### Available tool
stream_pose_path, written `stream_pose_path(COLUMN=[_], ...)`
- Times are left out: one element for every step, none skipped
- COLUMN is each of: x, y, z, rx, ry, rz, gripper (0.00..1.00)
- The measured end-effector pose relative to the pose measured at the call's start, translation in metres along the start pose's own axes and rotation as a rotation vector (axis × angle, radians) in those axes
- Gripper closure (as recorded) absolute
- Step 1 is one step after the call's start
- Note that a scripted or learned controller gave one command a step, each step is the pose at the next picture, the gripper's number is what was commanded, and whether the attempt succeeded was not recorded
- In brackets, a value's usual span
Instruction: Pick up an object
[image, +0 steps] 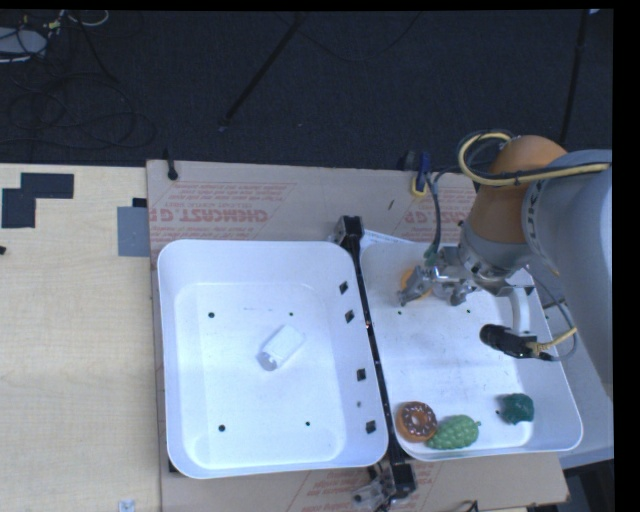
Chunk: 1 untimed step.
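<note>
you are looking down on two shallow white bins set side by side on a sheet of cardboard (250, 205) that lies on a pale wooden bench (70, 350).

left bin (180, 300): one item, a small white cylinder (280, 347), lying on its side near the middle of the floor, well apart from every wall.

right bin (560, 425): three items sit along the near edge. a brown ring doughnut (415, 421) lies in the near left corner. a green bumpy piece (455, 432) lies just beside it on the right, touching or nearly so. a darker green lump (517, 407) sits further right, apart from the other two.

arm: the grey arm with its orange band (520, 175) reaches in from the right. the gripper (425, 283) is low over the far left part of the right bin, pointing towards the divider (362, 320) between the bins. a small orange item (410, 277) shows at the gripper's tip; you cannot tell whether it is a loose object or part of the tool, nor whether it is held.

hand state: it cannot be told from this view. a black cable end (510, 342) hangs below the wrist over the bin floor.
</note>
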<state>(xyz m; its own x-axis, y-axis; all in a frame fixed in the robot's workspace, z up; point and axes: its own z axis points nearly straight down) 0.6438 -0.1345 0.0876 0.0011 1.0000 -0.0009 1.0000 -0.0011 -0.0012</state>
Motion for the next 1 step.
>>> stream_pose_path(x=[-0.0390], y=[-0.0002], z=[-0.0003], rx=[0.000], ry=[0.000], rz=[0.000], gripper=[0.00])
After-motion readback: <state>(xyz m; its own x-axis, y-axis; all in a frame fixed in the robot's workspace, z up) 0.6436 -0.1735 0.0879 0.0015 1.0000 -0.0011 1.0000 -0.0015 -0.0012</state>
